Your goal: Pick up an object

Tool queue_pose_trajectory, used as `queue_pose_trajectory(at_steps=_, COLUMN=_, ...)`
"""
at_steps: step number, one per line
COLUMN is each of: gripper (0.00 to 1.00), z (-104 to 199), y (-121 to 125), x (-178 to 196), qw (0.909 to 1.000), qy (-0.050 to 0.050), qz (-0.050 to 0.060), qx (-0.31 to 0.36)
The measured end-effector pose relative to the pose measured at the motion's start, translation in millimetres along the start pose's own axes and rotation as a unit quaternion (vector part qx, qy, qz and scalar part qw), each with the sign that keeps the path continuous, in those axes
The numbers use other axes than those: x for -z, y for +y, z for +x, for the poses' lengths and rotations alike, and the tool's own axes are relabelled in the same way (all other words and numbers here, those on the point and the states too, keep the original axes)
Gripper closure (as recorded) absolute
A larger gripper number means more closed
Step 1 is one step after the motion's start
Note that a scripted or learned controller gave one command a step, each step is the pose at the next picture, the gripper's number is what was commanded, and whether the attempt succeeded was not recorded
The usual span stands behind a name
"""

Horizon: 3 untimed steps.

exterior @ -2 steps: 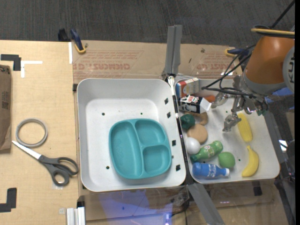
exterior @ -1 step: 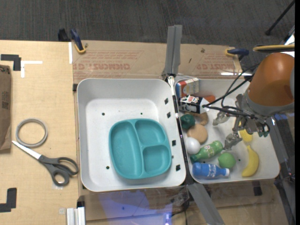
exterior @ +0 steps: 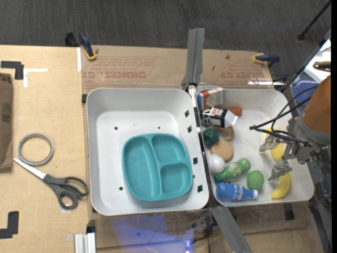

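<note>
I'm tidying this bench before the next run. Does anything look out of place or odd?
Mostly loose clutter. Scissors and a tape roll lie on the cardboard left of the bins. In the right bin the toys are jumbled, the blue bottle on its side. The teal tray sits slightly askew in the left bin.

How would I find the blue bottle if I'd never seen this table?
Look in the right bin, the one full of toys. Go to its front edge, near the left corner, just below the green bottle. The blue bottle lies on its side there, and it is the one bright blue toy in that bin.
</note>
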<state>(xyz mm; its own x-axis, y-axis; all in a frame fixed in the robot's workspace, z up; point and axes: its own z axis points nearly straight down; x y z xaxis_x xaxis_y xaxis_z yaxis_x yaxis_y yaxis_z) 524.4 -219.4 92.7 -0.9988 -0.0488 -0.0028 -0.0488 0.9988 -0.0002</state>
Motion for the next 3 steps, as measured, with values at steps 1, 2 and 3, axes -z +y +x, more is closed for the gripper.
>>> queue_pose_trajectory(at_steps=1, gripper=1.0, z=-2.3, y=0.9, x=10.2, qw=1.0, qy=-0.002, qz=0.001, qx=0.002)
queue_pose_trajectory(at_steps=2, gripper=1.0, z=-33.2, y=18.1, x=170.7, qw=0.9998, qy=-0.002, qz=0.0, qx=-0.018)
queue_pose_trajectory(at_steps=3, gripper=1.0, z=-17.0, y=15.2, x=-0.3, qw=0.9939, qy=0.0, qz=0.0, qx=0.111)
